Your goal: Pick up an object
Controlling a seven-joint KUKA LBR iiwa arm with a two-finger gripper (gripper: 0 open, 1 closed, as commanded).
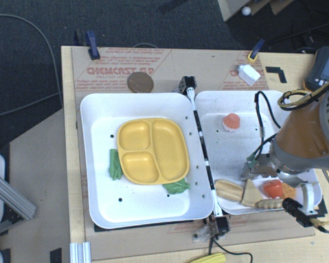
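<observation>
My gripper [254,170] is low in the right bin [230,152], just above a cluster of toy food at the bin's front edge. That cluster holds a tan block [228,189], a tan wedge [249,193], a red round piece [273,188] and a tan stick [267,204]. A small red-and-white round piece [231,122] lies alone toward the back of the same bin, well clear of the gripper. The wrist hides part of the bin floor on the right.
The left bin [96,147] holds a yellow divided plate [152,149] with a green piece [115,165] at its left and another [177,187] at its front. A black cable [260,114] loops over the right bin. A brown disc [140,83] and a white block [248,74] lie on the bench behind.
</observation>
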